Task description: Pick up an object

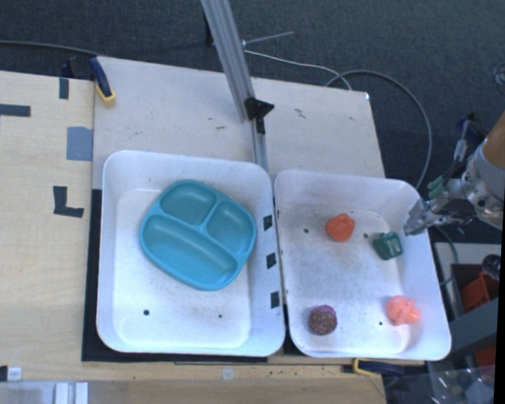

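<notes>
Pale wood covers the bench (29,226) at the far left, where we see dark tape marks, and next to it lies a white board (181,120) with a slanted grey metal rail (236,59) crossing it from above. Moving right, we come to the left shallow white plastic bin (114,308), which holds a light blue plastic plate with three compartments (198,234), lying flat and a little tilted in outline toward the bin's middle. Just beside it stands the right shallow white plastic bin (304,187), their rims touching along the centre. In this bin we find four small things, well apart from one another: a dark brownish-purple round ball (323,320) near the front edge, an orange rounded lump (340,228) toward the back, a small dark green block (388,245) near the right wall, and a pink-orange soft-looking lump (404,311) in the front right corner. At the right rim of this bin hangs the grey metal gripper (422,217), reaching in from the right, just beside the green block yet apart from it; we see nothing between its tips, and we cannot tell how it is set.
</notes>
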Action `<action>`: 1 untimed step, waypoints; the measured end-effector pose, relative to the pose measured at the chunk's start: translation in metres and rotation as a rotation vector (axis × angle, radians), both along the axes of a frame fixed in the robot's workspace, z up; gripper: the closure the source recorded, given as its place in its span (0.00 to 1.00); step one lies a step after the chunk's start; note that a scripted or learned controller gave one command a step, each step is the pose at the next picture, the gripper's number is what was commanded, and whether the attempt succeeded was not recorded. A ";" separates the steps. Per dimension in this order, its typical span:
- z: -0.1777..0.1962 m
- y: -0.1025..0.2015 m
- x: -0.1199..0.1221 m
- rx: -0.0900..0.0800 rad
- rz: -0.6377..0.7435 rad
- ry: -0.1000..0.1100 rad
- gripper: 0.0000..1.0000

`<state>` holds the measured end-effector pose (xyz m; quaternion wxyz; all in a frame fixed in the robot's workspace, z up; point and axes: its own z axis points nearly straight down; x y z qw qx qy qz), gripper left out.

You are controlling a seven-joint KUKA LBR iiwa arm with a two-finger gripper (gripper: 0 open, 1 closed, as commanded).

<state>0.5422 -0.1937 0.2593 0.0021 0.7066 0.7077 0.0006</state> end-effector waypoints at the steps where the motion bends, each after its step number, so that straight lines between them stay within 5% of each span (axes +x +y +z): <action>1: -0.012 0.061 0.004 0.003 0.005 0.005 1.00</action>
